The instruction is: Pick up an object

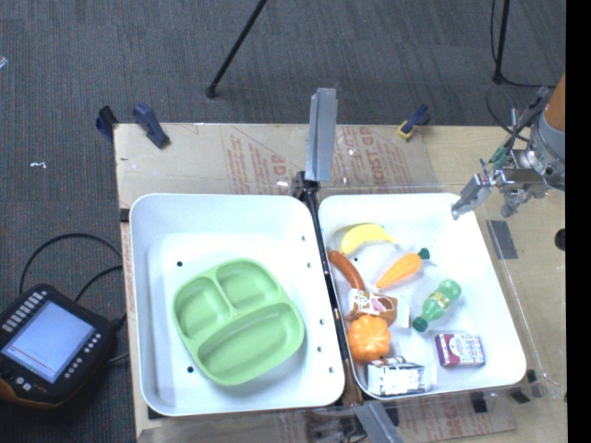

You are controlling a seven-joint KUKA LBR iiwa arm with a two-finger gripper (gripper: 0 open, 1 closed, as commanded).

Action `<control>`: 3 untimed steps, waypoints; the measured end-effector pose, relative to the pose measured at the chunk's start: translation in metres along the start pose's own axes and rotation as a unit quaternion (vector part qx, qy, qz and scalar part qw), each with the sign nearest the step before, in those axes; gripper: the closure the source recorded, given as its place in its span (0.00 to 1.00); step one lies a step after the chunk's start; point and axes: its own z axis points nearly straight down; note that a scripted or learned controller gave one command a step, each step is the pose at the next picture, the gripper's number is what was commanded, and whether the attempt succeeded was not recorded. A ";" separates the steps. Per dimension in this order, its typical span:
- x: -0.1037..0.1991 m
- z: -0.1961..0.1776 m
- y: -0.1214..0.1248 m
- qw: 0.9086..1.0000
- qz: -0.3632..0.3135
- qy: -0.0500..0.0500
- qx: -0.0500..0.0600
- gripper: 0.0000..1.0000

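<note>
grey metal tool (pixel 487 195) hangs just past the right bin's (pixel 499 289) far right corner, up above the rim, its two fingers spread open and nothing between them. the orange band of the arm (pixel 552 123) peeks in behind it at the right edge. everything worth grabbing sits below and to the left of the tool, inside that right bin: a yellow banana (pixel 364 237) nearest along the far side, an orange carrot (pixel 403 269) just beside it, a red sausage (pixel 345 269) lying along the bin's left wall. closer to the camera, a green bottle (pixel 437 304) lies tilted, well apart from the tool, with a small brown carton (pixel 373 304) to its left and an orange pumpkin (pixel 369 337) touching that carton. down at the near rim, a dark red box (pixel 460 349) and a white carton (pixel 399 375) lie side by side. far off to the tool's left, the other bin (pixel 152 247) carries a green divided tray (pixel 239 320). both bins rest on the tabletop (pixel 231 160).
</note>
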 end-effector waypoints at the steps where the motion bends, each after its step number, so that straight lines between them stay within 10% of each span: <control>1: 0.055 0.028 -0.026 1.000 -0.022 0.000 0.001 0.00; 3: 0.048 0.178 0.006 0.991 0.131 0.000 0.001 0.00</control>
